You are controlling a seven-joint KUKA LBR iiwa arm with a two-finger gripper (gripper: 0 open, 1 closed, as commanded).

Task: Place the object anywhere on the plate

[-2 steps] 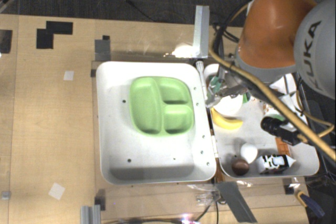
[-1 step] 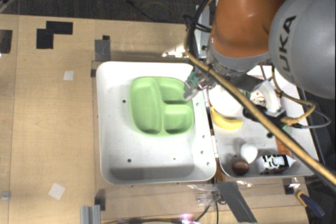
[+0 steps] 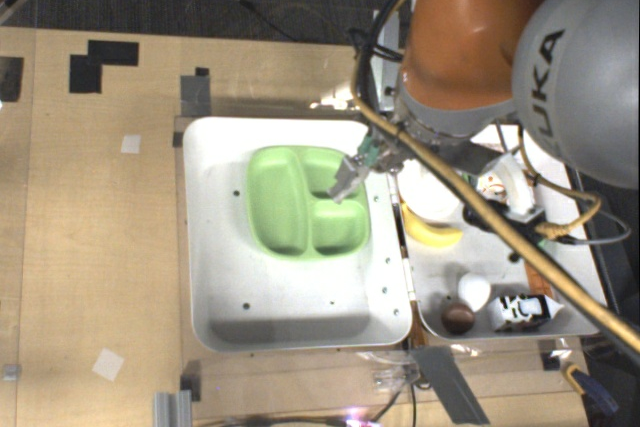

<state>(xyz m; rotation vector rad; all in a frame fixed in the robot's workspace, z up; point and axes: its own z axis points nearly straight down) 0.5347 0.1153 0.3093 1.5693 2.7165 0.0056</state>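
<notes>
Gripper [image 3: 349, 180] poised over the green plate [image 3: 290, 205]

It hangs above the plate's right edge in the left bin [image 3: 215, 245]; whether it grips anything I cannot tell. Candidate objects, a yellow banana [image 3: 437, 235] among them, lie in the right bin [image 3: 432, 315].

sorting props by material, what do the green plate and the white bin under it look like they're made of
Green plate: looks like moulded plastic, matte to satin, judging by its uniform pale green colour, rounded divider ridges and soft, dull highlights.

White bin: probably plastic or painted sheet metal, smooth and semi-gloss. Its walls curve up seamlessly with a faint sheen, and small dark dots, perhaps holes or fasteners, mark the floor. The view leaves it open.
</notes>
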